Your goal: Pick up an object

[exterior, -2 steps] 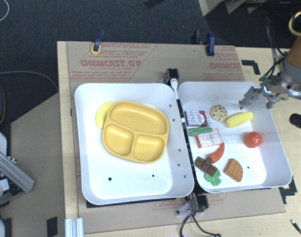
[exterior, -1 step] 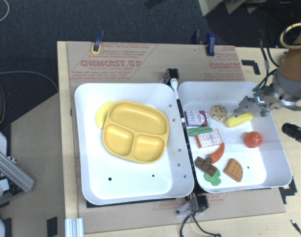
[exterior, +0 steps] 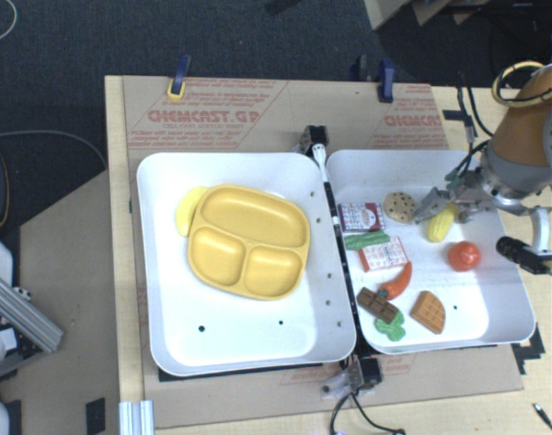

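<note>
Camera view: gripper [exterior: 446,208] down at right bin's [exterior: 502,329] far edge, right over yellow toy [exterior: 440,225]. Probably lining up grab. Claw state? Can't tell, too small.

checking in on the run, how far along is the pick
Early. Done: the gripper has reached the right bin and sits over the yellow lemon toy. In hand: closing in on it; no grasp is clear. Left: grip and lift it. The tomato and cookie lie untouched.
</note>
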`<state>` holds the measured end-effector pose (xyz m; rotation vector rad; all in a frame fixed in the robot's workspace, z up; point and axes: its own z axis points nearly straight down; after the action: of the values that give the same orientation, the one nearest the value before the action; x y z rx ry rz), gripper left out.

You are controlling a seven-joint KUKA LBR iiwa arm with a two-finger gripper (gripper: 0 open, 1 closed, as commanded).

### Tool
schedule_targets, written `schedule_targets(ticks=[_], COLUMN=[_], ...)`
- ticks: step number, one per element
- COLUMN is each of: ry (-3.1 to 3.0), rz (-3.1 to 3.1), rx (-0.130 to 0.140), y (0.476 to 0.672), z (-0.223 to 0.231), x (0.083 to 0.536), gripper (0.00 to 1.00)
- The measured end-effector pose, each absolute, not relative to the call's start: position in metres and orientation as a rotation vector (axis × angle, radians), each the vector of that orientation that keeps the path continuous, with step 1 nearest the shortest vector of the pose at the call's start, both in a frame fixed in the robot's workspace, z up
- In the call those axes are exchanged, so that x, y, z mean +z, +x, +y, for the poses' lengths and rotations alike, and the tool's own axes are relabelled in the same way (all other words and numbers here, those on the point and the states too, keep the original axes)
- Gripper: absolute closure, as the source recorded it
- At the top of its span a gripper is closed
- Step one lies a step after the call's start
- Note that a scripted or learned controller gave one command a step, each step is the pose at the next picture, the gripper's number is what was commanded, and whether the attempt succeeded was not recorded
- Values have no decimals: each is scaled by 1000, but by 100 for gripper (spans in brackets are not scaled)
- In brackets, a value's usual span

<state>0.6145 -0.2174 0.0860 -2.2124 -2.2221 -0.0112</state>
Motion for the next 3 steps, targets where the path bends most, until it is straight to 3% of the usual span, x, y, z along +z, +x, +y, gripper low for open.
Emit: schedule_targets(ticks=[1,3], ry=[-2216,-2223], rz=[-2226,-2227], rx=[-5,-3], y=[614,611], z=[-219,-201], x=[96,199], gripper=[100,100])
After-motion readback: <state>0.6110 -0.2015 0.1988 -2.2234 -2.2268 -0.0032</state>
